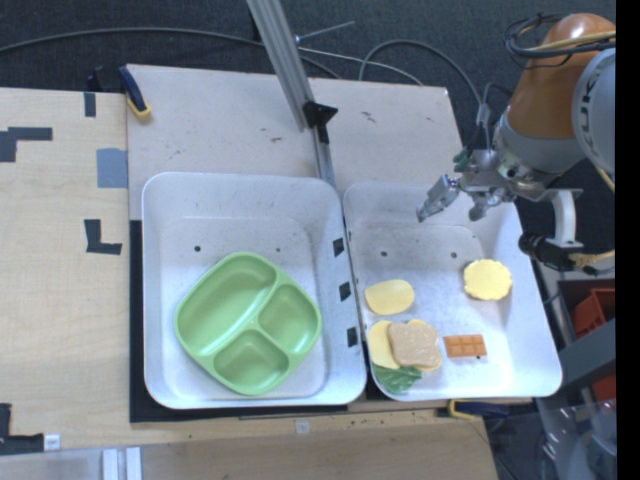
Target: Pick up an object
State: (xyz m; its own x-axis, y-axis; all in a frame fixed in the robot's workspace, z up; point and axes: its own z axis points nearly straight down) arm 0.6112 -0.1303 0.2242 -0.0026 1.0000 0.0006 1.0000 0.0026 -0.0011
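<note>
Two shallow white bins sat side by side on the bench. The left bin held one thing, a green divided plate with three compartments, lying toward the bin's near half. The right bin held the pieces of toy food: two round yellow pieces, one near the bin's left wall and one toward its right side; one small orange waffle-like block near the front; and one stack at the front left corner, where a tan bread slice lay on top of a yellow slice and a green leaf. The arm reached in from the right, and its gripper hung over the far right part of the right bin, well apart from every food piece. Its two fingers stood spread, with nothing between them.
</note>
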